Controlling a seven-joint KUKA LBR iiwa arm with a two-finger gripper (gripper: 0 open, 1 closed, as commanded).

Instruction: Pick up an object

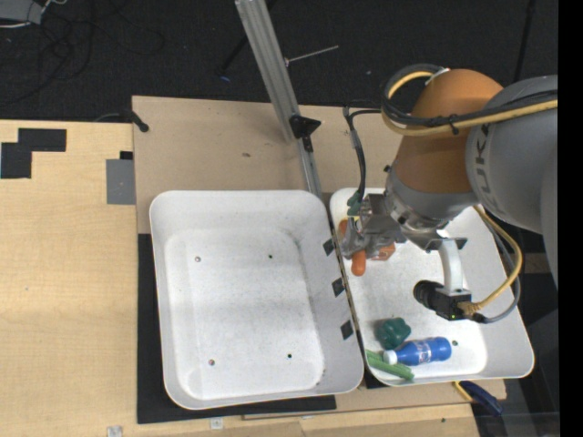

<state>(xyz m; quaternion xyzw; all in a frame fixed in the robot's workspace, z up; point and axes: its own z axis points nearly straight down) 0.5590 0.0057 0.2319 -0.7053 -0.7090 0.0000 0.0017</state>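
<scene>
Two shallow white bins sit side by side on the bench, the left bin (241,299) showing a bare speckled floor with a few dark dots, the right bin (496,358) holding all the objects. Near the right bin's front edge lies a blue bottle (421,350) with a white cap, its long axis running roughly left to right across the view, cap end pointing toward the divider between the bins. Just behind its cap end sits a dark green block (393,332), and a light green strip (390,367) lies just in front of the bottle along the bin's rim. Farther back, close to the bin's left wall, a small orange-red piece (359,262) stands with its long axis nearly vertical in the view, right below the gripper (364,237). The arm (446,153), grey with an orange band, reaches in from the right and hangs over this spot. Whether the pincer is spread or pinching the orange-red piece cannot be told from here.
</scene>
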